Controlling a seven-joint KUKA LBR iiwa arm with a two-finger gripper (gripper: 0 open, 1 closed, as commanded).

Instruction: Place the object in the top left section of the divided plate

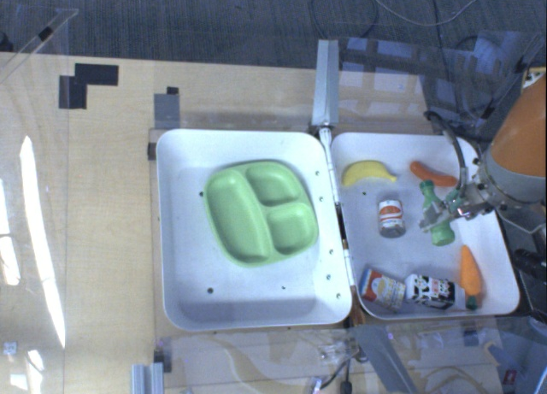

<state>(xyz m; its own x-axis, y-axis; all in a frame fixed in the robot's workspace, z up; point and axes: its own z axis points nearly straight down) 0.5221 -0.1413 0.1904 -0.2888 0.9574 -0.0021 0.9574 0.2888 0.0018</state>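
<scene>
over the right bin [504, 238] the gripper [444, 209] hangs, whether released or clenched i cannot tell. a small green object [442, 232] lies just beneath it, touching or nearly so. the divided plate [261, 211] sits in the left bin [184, 238], well apart.

Lighting bright and even, from overhead. Glare streaks on the clear panel [34, 213] at left. Soft shadow lies along the near inner wall of the left bin [248, 302]. Image mildly soft throughout; small details lack sharpness.
</scene>
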